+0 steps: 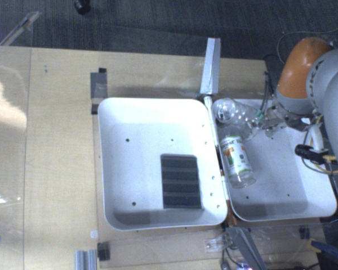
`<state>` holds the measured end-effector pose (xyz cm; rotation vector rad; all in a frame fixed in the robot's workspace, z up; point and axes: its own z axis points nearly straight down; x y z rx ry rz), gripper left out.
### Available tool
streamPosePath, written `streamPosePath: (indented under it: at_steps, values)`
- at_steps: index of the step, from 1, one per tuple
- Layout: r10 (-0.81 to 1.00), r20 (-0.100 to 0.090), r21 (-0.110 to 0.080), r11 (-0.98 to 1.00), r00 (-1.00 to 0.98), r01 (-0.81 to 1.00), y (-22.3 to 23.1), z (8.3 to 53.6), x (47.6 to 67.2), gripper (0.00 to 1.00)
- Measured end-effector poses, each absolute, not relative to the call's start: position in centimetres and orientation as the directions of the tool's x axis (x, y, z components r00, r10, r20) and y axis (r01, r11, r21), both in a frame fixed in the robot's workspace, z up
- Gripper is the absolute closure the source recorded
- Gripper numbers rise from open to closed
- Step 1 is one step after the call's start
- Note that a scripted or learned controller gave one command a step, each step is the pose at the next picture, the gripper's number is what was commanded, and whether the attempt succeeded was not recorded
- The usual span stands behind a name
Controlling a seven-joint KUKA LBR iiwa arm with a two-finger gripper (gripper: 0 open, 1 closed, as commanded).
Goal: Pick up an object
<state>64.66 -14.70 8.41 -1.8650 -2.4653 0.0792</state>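
Two bins, arm over the right one.
Clear bottle (235,158) lies by right bin's (281,204) left wall, crumpled plastic (230,111) above; black ribbed block (181,181) fills left bin (129,167).

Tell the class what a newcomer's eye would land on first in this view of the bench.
Probably the dark ribbed block lying alone in the left bin. Next, the clear bottle with a green and orange label on its side in the right bin, beside that bin's left wall. Then the arm's orange band at upper right.
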Motion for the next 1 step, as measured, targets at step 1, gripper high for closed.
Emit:
streamPosePath:
  at_steps: [1]
  values:
    - [0.964,0.043,-0.073,0.265,-0.263,0.961,-20.02,8.38,65.20,0.00]
